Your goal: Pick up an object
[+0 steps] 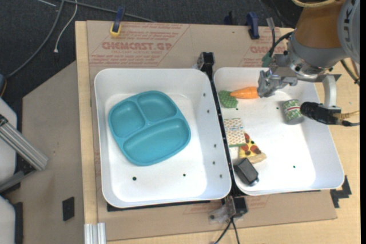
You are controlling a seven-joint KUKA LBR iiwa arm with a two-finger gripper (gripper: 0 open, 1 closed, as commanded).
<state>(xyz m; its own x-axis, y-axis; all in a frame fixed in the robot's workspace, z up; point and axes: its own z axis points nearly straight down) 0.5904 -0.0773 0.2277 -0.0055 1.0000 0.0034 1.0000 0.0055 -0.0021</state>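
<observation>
The approach step is in hand: the gripper [267, 87] hangs at the toy carrot's [247, 93] right tip by the right bin's [320, 180] far edge, jaw state untellable, needing descent and closure.

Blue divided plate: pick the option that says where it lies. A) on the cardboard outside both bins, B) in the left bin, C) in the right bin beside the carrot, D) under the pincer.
B: the blue divided plate lies flat in the left bin, while the carrot and the pincer are over the right bin.
</observation>
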